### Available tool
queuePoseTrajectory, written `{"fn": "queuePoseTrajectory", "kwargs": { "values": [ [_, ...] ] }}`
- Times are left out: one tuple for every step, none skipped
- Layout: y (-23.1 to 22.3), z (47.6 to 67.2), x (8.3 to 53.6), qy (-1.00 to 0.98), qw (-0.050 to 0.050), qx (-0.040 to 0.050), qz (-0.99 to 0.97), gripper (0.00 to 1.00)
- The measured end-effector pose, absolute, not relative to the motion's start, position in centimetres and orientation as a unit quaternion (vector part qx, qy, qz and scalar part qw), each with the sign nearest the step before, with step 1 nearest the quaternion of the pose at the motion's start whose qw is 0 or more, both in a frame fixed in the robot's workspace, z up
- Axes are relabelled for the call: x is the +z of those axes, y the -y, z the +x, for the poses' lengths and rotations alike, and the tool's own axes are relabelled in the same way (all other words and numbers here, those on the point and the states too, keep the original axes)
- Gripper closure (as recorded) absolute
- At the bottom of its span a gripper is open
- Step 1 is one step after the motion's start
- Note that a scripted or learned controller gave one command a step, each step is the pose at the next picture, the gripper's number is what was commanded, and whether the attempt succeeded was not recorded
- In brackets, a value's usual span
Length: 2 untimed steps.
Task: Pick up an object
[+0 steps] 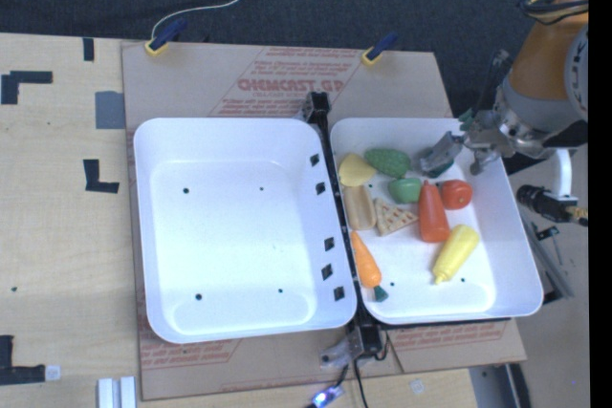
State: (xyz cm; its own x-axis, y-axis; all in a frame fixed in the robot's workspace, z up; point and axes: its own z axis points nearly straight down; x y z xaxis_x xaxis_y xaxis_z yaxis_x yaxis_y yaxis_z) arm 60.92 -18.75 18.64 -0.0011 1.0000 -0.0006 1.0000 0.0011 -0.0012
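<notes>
The right bin (497,296) holds 8 toy foods: a yellow lemon (356,170), a dark green piece (387,160), a lighter green piece (405,189), a red tomato (456,194), a red-orange bottle (432,214), a cracker (392,217), a carrot (365,265) and a yellow corn-like piece (453,252).

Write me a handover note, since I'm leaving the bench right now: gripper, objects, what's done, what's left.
Two-finger gripper: over the right white bin, near its upper edge, nothing visibly held; fingers unclear.
All toys lie in that bin: yellow lemon-like piece, dark green leafy piece, red bottle-shaped piece, red tomato, yellow corn-like piece, orange carrot.
Left white bin: no toys.
Done: nothing lifted.
Left: grasp and lift one.
</notes>
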Motion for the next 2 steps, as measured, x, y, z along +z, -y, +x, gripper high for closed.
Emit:
{"fn": "queuePoseTrajectory", "kwargs": {
  "values": [
    [13.0,64.7,10.2,0.709,0.004,0.0013,-0.705,0.0],
    [13.4,64.8,11.8,0.708,0.001,0.0011,-0.706,1.0]
  ]
}}
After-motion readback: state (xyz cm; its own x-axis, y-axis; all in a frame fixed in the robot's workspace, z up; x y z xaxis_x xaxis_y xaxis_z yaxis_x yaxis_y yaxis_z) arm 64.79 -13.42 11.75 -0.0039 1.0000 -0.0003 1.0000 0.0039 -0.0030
